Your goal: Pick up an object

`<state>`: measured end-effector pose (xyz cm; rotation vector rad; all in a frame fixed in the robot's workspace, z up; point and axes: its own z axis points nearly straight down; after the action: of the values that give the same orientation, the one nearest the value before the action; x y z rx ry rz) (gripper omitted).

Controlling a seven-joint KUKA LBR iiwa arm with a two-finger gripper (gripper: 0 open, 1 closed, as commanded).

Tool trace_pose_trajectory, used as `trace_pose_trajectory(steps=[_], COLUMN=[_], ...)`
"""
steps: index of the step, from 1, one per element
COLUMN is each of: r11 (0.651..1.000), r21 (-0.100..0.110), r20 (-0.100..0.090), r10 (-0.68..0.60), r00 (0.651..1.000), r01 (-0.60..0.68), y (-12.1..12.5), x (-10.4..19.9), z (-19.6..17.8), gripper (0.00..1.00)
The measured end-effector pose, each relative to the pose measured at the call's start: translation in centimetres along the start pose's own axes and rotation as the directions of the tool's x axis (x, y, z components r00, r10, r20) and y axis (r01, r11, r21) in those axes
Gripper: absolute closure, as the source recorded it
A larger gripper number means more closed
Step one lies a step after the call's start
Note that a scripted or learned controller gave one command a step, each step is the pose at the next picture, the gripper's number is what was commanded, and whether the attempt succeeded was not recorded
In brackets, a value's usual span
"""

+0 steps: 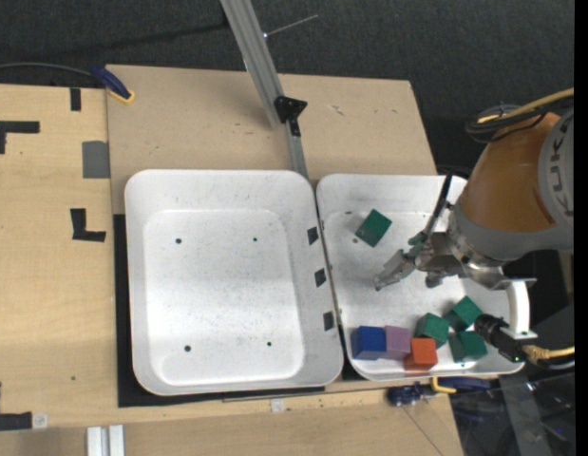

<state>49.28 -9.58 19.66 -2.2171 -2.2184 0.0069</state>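
My gripper (400,262) hangs over the middle of the right bin (343,202), with its fingers spread open and nothing between them. A green block (373,227) lies tilted just up and left of the fingertips, apart from them. Along the bin's near edge sit a blue block (369,340), a purple block (397,340) and an orange block (423,351) in a row. Three more green blocks (432,328) (465,312) (469,346) cluster at the near right corner, partly under the arm's wrist.
The left bin (142,255) lies beside the right one, their rims meeting at the middle. A slanted metal pole (260,55) rises from the far edge between the bins. The arm's orange and grey body (517,198) covers the right bin's right side.
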Motion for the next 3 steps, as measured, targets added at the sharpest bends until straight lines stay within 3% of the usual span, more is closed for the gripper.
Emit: trace_pose_trajectory(steps=[2, 3], r11=[1.0, 1.0], r21=[0.002, -0.001], r20=[-0.001, -0.001], r10=[0.001, -0.002], r00=[1.0, 1.0], r01=[-0.001, 0.002], y=[-0.7, -0.6], x=[0.3, 0.4], z=[9.9, 8.6], gripper=[0.0, 1.0])
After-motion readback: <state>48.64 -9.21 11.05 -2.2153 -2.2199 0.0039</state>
